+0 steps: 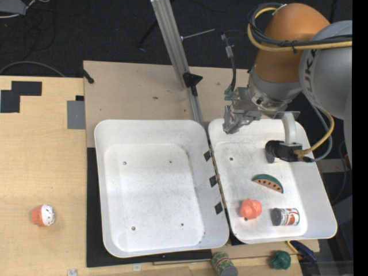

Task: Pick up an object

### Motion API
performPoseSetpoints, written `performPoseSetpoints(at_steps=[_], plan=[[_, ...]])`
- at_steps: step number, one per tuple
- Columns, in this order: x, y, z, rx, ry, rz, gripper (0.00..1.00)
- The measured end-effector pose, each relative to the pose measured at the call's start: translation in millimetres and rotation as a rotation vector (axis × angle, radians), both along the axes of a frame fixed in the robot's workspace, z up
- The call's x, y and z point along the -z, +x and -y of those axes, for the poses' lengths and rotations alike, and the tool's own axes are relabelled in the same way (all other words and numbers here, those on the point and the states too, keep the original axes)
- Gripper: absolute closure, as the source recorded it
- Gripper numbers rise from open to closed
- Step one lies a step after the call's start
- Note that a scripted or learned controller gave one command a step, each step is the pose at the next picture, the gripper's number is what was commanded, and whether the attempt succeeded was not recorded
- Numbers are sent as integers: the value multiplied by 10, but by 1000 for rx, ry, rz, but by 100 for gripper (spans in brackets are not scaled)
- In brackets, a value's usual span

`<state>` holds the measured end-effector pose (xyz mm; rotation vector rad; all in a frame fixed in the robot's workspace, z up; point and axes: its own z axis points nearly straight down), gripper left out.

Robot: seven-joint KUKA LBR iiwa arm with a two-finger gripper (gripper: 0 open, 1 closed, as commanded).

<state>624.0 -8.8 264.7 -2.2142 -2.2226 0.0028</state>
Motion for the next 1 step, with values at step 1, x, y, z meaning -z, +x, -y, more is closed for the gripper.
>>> performPoseSetpoints(at_steps=[1], plan=[[85, -202, -397, 1, -1, -2, 100]])
